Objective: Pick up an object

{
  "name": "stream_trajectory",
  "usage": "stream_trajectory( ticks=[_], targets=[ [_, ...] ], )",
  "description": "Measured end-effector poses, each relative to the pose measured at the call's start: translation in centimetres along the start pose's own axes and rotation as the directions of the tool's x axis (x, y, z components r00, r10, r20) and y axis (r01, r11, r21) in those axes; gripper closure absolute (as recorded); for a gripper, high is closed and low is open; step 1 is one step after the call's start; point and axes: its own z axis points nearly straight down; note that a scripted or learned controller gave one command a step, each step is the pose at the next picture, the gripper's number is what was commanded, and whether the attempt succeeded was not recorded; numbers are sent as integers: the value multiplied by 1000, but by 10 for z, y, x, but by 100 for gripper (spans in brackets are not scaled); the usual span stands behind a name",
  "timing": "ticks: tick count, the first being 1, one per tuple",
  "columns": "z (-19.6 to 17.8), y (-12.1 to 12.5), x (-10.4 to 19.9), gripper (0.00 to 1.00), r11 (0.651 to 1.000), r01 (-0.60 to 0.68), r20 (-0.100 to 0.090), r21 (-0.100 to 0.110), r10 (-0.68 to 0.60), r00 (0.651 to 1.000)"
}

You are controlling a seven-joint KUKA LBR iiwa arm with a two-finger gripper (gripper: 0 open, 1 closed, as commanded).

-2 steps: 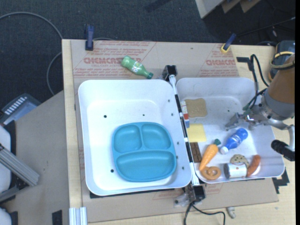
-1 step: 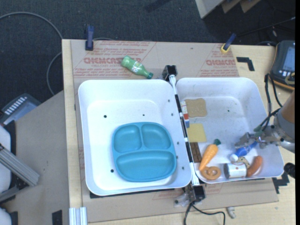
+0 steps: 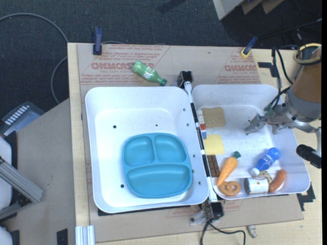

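Observation:
The right bin [image 3: 240, 93] holds several small items. A brown toast slice [image 3: 214, 117] lies at its upper left, with a yellow cheese square [image 3: 214, 144] below it. An orange carrot [image 3: 227, 169] and a round brown pretzel [image 3: 230, 188] sit near the front left. A blue bottle [image 3: 267, 160], a small white can [image 3: 257, 186] and a red sausage [image 3: 278, 181] crowd the front right. My gripper [image 3: 254, 123] hangs over the bare middle of this bin, right of the toast and above the blue bottle, touching none of them.
The left bin [image 3: 102, 111] carries a blue divided plate [image 3: 156, 165]. A green bottle [image 3: 148, 73] lies on the cardboard behind the bins. The arm [image 3: 306, 96] comes in over the right bin's right rim. Black clamps sit between the bins.

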Motion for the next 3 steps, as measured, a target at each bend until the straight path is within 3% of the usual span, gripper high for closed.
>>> stream_trajectory(
  ticks=[1, 2, 3],
  targets=[
    [2, -50, -26, 0, 1000, -3, 0, 3, 3, 1000],
    [45, 13, 29, 0, 1000, 0, 0, 0, 0, 1000],
    [-56, 35, 118, 0, 1000, 0, -1, -1, 0, 1000]
  ],
)
